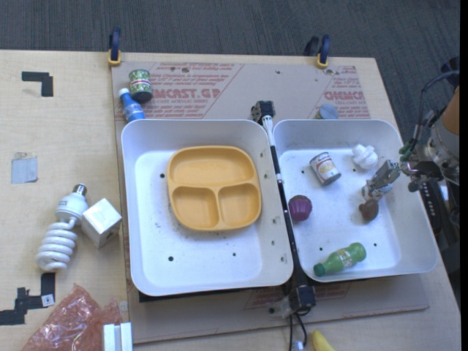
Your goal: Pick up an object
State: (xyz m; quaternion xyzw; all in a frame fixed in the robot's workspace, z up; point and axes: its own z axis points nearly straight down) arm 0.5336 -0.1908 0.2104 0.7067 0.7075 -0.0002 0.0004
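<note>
One fixed camera looks down at a slant from above the bench [66, 123]; both bins [139, 218] framed whole.

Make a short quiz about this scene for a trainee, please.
1. True or false: the yellow three-compartment plastic tray lies in the left white bin.
2. Which item lies nearest the gripper? A) small brown rounded object B) green plastic bottle C) small metal can
3. Fill in: the round purple object lies in the ___ white bin.

Key: 1 true; 2 A; 3 right.
</note>
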